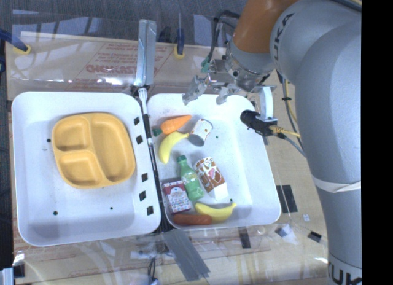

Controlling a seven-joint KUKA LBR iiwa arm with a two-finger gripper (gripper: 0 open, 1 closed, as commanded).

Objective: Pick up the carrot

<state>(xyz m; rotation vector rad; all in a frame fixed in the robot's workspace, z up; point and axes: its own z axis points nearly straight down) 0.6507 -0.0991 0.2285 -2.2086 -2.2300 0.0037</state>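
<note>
Gripper [206,91] hangs over the far rim of the right bin [265,173], fingers spread and nothing between them — looks open, though the angle's a bit murky. Carrot [174,123] lies just below-left of it in the camera view, long axis roughly left-right, touching the banana [170,144] — so a short move down-left.

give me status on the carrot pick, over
Gripper above the right bin's far rim, fingers open, holding nothing. Carrot lying in that bin's far left part, not gripped. Banana touching its near side, small can close by.
</note>
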